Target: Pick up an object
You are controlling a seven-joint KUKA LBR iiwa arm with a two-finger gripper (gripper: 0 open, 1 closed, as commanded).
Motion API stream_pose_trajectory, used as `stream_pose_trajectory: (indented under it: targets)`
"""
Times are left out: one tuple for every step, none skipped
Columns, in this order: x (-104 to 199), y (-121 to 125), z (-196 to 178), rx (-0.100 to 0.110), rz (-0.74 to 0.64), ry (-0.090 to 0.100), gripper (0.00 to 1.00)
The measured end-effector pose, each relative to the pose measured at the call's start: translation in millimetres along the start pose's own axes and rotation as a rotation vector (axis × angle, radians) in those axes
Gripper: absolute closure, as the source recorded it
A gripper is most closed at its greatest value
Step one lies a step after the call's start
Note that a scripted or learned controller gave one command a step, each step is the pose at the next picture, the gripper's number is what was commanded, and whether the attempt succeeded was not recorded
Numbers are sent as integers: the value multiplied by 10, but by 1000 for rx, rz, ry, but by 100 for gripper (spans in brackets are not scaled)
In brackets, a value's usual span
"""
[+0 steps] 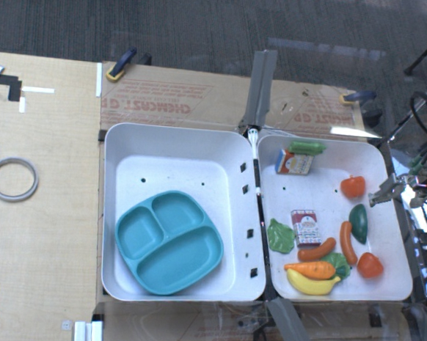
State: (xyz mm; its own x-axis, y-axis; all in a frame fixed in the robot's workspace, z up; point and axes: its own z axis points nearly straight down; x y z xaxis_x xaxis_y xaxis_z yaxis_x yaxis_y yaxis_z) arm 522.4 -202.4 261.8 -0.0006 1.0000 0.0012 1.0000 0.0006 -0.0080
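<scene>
Two white bins are sitting side by side. The gripper (382, 193) is hovering at the right bin's (396, 287) far edge; whether its fingers are open cannot be told. Nearest them, just left, an orange-red tomato (353, 187) is lying loose, offering an accessible pick.

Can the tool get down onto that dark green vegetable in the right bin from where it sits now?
Probably yes. The tool hangs at the right bin's right rim, and the dark green vegetable lies just below it with bare floor around its top and right. An orange sausage sits close at its lower left and could crowd the grasp.
</scene>
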Motion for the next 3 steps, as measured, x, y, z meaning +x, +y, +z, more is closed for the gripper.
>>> stream_pose_trajectory:
  targets:
    - [-144,136,1471,3,31,8,0]
    - [-88,106,1719,-3,54,13,0]
    - [-130,81,1648,2,60,7,100]
